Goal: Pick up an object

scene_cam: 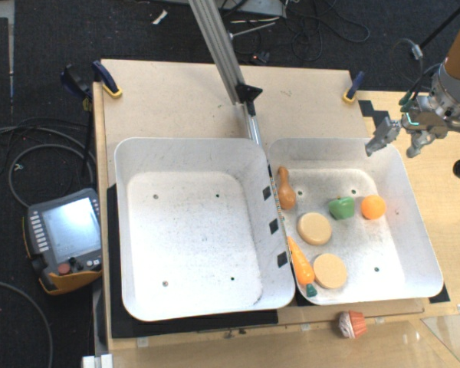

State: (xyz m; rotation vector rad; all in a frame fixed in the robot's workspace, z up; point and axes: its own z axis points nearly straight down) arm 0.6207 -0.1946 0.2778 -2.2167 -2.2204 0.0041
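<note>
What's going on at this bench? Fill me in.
A robot arm reaches in from the right, and its gripper hangs open above the far right corner of the right bin with nothing between its fingers. That bin holds two tan discs, a green piece, an orange ball, a carrot and a brown piece. Nothing has been picked up yet.

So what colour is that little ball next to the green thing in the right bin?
Orange. The ball shows clearly in the camera view, just right of the green piece.
</note>
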